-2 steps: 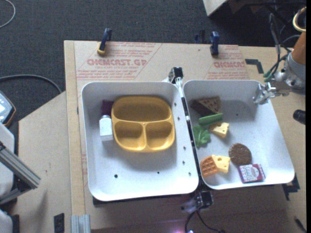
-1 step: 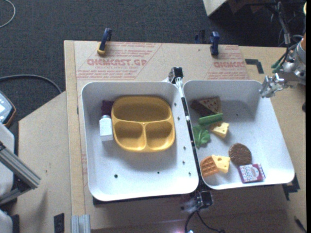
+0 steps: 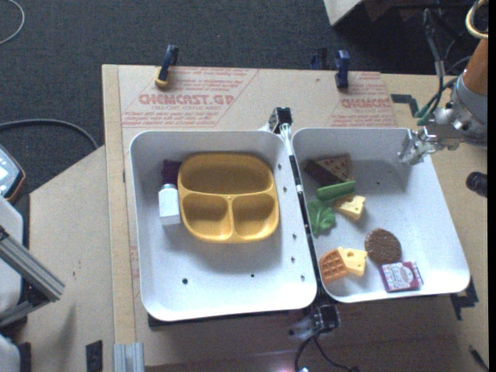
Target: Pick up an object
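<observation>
My gripper [image 3: 413, 146] hangs over the far right corner of the right bin [image 3: 434, 200], with nothing seen in it. Toy food lies in that bin, to the gripper's left and nearer the camera. There is a brown triangular slice [image 3: 329, 166], a green pod [image 3: 335, 190], a yellow cheese wedge [image 3: 353, 206] and a green leafy piece [image 3: 322, 218]. Closer to the front are a waffle [image 3: 332, 266] with a cheese piece [image 3: 356, 260] against it, a round brown cookie [image 3: 383, 246] and a red-and-white packet [image 3: 401, 276].
The left bin [image 3: 147, 270] holds a yellow divided plate [image 3: 229, 196], a small white bottle [image 3: 169, 204] and a dark purple item [image 3: 170, 168] at the plate's left. Clamps [image 3: 166, 67] stand at the board's far edge. Cables hang near the arm at the right.
</observation>
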Controlling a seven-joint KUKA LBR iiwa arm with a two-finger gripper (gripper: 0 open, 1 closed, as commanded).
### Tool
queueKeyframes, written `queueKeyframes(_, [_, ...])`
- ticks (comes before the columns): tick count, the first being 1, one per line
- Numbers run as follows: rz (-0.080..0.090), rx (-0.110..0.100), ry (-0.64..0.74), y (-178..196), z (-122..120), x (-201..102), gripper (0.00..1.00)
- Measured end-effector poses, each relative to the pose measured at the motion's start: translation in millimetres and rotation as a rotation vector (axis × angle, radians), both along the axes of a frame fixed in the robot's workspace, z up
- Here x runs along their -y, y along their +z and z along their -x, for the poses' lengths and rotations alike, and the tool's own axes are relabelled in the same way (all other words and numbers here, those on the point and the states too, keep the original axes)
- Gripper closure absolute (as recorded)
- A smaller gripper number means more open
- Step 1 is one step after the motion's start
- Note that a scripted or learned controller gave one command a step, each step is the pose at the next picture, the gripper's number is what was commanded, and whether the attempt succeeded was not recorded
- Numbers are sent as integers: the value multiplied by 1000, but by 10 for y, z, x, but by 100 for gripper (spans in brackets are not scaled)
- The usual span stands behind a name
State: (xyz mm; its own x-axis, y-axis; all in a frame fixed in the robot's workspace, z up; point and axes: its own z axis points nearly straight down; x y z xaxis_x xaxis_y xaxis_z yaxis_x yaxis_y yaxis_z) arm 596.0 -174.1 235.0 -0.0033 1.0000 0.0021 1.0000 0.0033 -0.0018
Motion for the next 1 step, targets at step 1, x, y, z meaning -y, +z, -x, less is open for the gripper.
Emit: queueKeyframes(1, [0, -3, 0, -119, 190, -434, 100])
